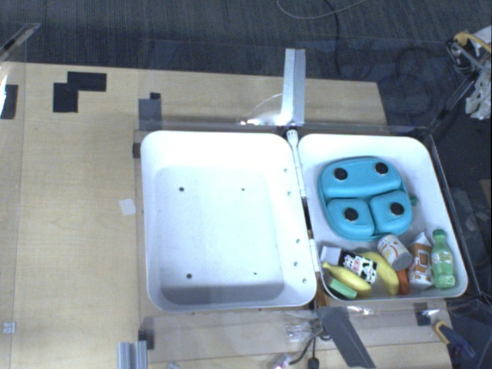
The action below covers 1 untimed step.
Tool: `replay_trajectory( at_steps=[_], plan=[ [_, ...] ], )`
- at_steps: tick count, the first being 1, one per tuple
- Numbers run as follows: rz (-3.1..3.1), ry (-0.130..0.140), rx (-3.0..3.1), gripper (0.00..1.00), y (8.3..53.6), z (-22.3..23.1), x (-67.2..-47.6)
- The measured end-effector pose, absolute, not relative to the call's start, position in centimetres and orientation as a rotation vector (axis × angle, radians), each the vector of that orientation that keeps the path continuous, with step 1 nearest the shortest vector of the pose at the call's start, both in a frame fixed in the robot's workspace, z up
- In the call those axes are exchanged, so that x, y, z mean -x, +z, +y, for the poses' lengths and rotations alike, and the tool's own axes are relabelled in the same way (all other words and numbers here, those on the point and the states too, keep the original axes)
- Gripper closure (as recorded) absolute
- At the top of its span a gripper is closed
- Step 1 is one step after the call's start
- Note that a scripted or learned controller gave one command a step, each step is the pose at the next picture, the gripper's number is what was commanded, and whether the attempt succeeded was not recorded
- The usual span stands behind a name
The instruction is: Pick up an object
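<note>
Nearest the camera, along the front wall of the right bin point(438, 167), small items are lying crowded together: a yellow banana point(384, 270), a yellow-green fruit point(347, 283), a black-and-white carton point(358, 265), a small can point(393, 250), an orange-and-white pack point(420, 263) and a green bottle point(441, 260) in the corner. Just behind them a blue three-compartment tray point(364, 197) is sitting upside down, taking up the bin's middle. The left bin point(215, 221) is lying just beside it on the wooden surface point(69, 229). No pincer is appearing here, so its state cannot be told.
</note>
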<state>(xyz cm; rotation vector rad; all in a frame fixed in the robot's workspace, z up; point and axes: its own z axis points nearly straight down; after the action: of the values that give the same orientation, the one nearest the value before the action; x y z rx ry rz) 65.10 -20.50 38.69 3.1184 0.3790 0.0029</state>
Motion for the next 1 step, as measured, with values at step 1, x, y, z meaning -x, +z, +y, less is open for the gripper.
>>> replay_trajectory(
  at_steps=[1],
  plan=[
    [0.353,0.004,-3.122,1.00,37.40,-20.14,-64.55]
  ],
)
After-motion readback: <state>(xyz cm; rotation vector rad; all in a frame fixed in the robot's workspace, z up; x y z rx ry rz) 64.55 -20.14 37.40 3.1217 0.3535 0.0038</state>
